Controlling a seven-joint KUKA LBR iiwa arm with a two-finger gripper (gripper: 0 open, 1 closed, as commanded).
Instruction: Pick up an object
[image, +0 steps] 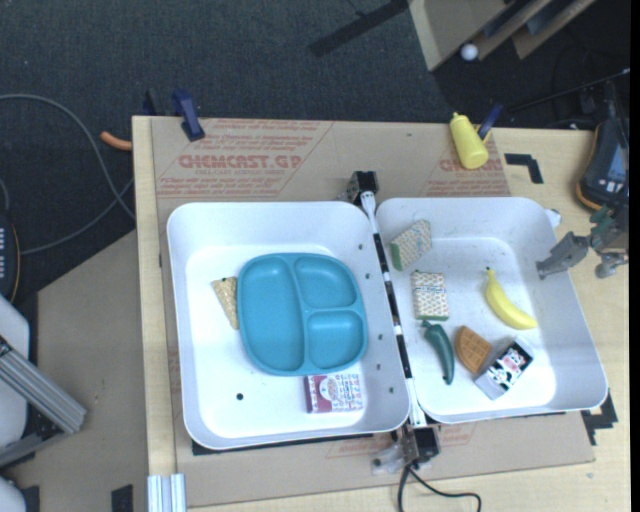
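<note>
My gripper (582, 260) hangs at the right rim of the right bin (560, 395), its two grey fingers spread apart with nothing between them. In that bin, left of the gripper, lie a yellow banana (508, 303), a green pepper (441, 352), a brown wedge (473, 349), a black-and-white box (503, 369), a green-patterned packet (430, 295) and a green-beige block (411, 243). The banana is the closest to the gripper.
The left bin (195, 250) holds a blue divided plate (302, 312), a tan cracker (226, 297) at its left and a red-pink packet (334, 392) at the front. A yellow bottle (468, 141) lies on the bench behind the right bin.
</note>
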